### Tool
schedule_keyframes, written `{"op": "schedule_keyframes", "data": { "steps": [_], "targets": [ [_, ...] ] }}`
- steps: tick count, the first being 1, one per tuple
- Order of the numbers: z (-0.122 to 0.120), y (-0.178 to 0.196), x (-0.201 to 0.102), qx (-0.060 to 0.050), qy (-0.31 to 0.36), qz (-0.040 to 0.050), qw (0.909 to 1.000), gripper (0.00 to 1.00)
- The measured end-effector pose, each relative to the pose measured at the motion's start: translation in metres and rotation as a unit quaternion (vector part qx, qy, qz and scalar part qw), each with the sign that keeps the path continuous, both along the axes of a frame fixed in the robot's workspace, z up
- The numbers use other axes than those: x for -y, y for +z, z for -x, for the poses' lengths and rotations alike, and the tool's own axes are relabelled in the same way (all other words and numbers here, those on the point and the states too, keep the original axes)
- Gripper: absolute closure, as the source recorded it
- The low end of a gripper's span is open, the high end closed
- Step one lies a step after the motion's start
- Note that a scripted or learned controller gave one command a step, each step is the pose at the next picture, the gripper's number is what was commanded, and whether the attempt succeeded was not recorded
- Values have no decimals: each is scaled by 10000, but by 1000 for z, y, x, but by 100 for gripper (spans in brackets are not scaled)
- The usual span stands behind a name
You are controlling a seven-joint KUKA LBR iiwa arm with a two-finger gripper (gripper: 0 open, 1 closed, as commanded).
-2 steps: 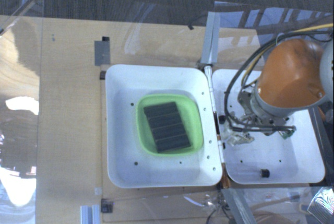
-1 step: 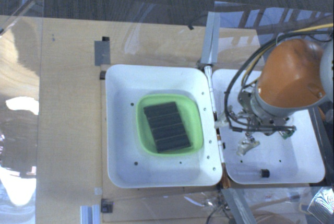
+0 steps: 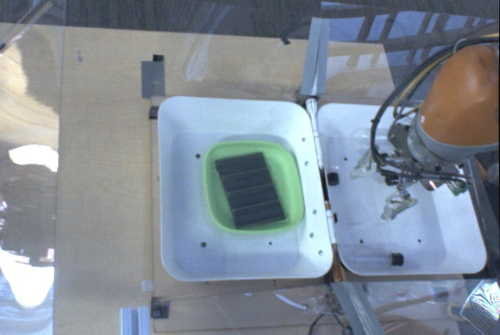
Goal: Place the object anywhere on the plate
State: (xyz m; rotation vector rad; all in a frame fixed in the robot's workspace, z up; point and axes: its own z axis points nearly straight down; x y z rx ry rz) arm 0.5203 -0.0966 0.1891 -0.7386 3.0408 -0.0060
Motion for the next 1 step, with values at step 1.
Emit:
{"op": "schedule_keyframes", "data": {
  "steps": [1],
  "targets": [
    [6,69,59,-3,480,12,9988,0]
  ]
}}
